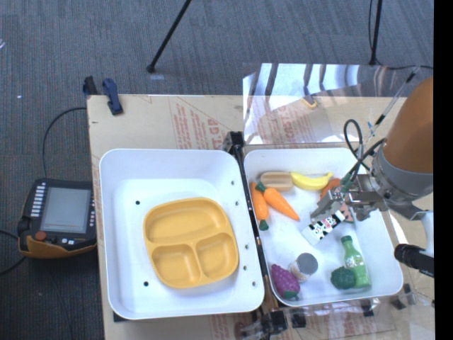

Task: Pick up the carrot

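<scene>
At the near edge of the right-hand shallow white bin lie a purple bunch of toy grapes, a small grey round can, a dark green toy broccoli head and, touching the broccoli, a green plastic bottle with a pale label. Left of it, the left-hand shallow white bin holds a yellow plastic plate with three compartments, lying flat near the bin's middle. Further back in the right bin, a small black-and-white patterned carton lies tilted just below the jaws of the grey arm with its orange band, which reaches in from the right; whether the jaws are spread or pressed together cannot be told, and nothing is clearly seen between them. The orange toy carrot with a green top, the larger of two, lies slantwise in the bin's left half, apart from the jaws and to their left; a second, smaller orange carrot lies just beside it against the bin's left wall. Behind the carrots sit a tan toy hot-dog bun and a yellow toy banana, side by side near the far wall. On the far left, off the brown bench, a black handheld control pendant with a grey screen rests on the dark carpeted floor, and a blue clamp grips the bench's far left corner.
</scene>
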{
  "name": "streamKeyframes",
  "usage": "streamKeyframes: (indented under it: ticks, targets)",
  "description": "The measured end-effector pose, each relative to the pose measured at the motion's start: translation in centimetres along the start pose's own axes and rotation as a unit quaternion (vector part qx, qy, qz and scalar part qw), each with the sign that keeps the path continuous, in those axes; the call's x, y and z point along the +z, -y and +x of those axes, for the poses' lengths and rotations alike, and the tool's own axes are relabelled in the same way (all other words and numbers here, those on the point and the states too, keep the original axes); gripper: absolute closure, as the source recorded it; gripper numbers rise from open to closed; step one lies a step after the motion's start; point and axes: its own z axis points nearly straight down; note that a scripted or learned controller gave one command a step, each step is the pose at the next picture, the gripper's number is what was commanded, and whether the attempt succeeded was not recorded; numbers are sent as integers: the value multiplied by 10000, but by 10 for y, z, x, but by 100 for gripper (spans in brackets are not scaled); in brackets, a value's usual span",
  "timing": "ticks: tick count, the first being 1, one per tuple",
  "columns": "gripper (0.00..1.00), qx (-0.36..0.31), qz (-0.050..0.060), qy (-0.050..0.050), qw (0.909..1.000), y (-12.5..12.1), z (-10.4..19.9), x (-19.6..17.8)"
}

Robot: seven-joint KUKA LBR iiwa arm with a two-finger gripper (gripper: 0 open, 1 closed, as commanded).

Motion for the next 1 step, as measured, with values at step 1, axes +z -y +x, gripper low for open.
streamKeyframes:
  ticks: [1]
  targets:
    - [0,589,4,1,9983,-63,82,33]
